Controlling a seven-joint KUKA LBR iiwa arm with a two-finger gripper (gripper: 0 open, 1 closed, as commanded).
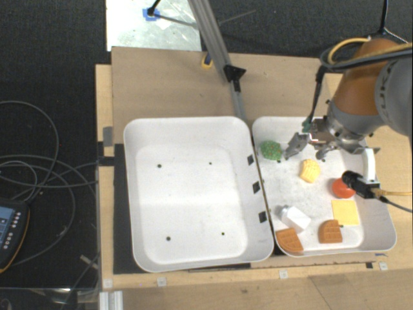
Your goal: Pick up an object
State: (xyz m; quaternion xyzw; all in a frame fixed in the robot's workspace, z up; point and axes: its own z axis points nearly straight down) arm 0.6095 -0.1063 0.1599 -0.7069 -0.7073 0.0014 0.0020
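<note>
White right bin holds green broccoli, yellow corn, orange waffles; gripper spread open, grasping nothing.

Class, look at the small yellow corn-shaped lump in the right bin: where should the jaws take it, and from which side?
Grip the small yellow corn-shaped lump across its narrower middle, coming straight down from above: it lies flat with open floor around it.

Arm enters from the right edge, grey link leading into the orange band above the wrist. Wrist angles down and toward the left. Gripper hangs low at the arm's end, dark fingers pointing down-left. A black cable loops over the orange section. Jaws' spacing unreadable from this slant.
</note>
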